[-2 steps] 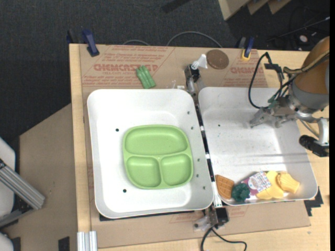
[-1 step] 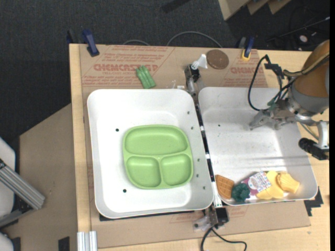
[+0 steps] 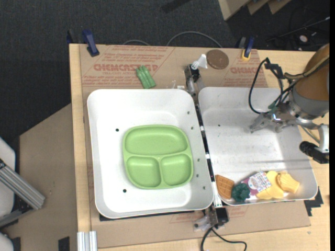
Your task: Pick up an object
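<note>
The gripper hangs over the upper part of the right bin, near its back-right corner, w/ the grey arm and its orange band coming in from the right edge. I see two thin metal fingers spread out toward the left and downward, one tip about at the bin floor, the other a bit higher; they look apart, approx. a medium opening, and nothing sits between them, so it holds nothing. Whether the tips touch the white floor I cannot tell from this angle. The things to pick lie well apart from it, all pushed together along the front wall of the same bin: a waffle-like orange piece at the left end, next a dark green tuft, then a small pinkish packet, and yellow pieces at the right end. So the pile lies toward the viewer from the gripper, i.e. down in the camera view, and its long axis runs left-right along that wall. In my judgement the next move must travel across bare bin floor to the front wall before any closing makes sense. Further out, the left bin carries a green divided tray, and on the bench behind lie a green clip-like thing and a brown disc.
</note>
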`<move>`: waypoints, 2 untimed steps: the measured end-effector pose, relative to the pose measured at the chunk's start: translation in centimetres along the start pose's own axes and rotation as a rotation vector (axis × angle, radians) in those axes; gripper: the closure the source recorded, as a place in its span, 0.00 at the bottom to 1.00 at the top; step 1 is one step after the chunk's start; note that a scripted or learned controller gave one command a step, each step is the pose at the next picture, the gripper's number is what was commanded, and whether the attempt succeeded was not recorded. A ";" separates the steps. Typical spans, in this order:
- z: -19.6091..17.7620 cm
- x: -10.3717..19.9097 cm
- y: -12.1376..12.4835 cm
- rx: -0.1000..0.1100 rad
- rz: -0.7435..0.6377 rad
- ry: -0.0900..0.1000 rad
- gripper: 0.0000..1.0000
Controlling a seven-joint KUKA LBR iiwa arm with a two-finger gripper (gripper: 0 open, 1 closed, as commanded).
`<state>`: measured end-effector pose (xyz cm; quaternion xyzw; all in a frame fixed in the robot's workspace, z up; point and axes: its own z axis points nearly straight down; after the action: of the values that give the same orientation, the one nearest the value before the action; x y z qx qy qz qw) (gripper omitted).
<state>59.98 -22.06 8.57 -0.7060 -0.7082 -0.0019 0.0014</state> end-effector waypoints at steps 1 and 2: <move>-0.3 0.0 5.7 0.003 0.000 0.003 0.00; -2.3 -0.2 6.7 -0.002 0.002 -0.005 0.00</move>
<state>66.73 -22.29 10.84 -0.7066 -0.7076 -0.0010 -0.0008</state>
